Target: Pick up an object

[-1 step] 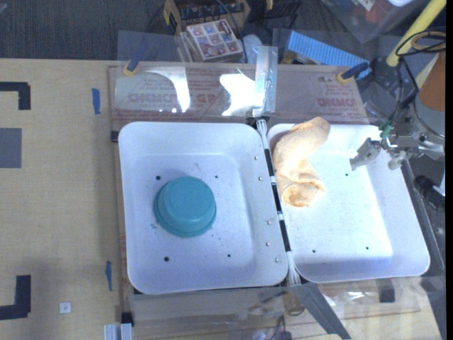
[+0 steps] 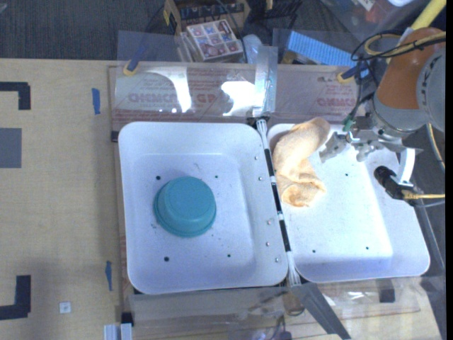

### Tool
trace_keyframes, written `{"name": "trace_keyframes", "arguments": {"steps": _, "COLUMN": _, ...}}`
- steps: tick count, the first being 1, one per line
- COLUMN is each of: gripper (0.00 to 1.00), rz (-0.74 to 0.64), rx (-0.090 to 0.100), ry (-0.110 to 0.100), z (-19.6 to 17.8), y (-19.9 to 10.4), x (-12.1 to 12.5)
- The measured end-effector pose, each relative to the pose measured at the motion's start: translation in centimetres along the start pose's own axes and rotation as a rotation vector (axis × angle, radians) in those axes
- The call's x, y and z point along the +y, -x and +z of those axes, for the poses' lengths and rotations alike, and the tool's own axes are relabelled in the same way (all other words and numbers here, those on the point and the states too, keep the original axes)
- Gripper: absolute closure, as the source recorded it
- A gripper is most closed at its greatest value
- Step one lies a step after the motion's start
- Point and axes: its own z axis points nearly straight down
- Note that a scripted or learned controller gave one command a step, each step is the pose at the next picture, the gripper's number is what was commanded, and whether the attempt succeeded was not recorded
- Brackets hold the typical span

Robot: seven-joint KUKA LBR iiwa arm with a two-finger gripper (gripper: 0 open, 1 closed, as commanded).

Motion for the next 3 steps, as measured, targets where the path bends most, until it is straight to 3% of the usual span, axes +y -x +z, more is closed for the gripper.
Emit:
{"name": "trace_keyframes", "arguments": {"steps": 1, "gripper": 0.00, "rz": -0.204, "rx": 0.000, "ry": 0.008, "z": 3.5, "y": -5.3, "x": -2.9}}
{"name": "trace_keyframes", "arguments": {"steps": 2, "gripper": 0.00, "rz": -0.266, "rx": 0.001, "ry": 0.001, "z": -6.0, "y": -9.3, "x": -6.1}}
{"name": "trace_keyframes", "arguments": {"steps": 3, "gripper": 0.00, "rz": -0.201, "rx": -0.001, "ry": 0.012, "z": 3.4, "y": -6.6, "x": -3.1}}
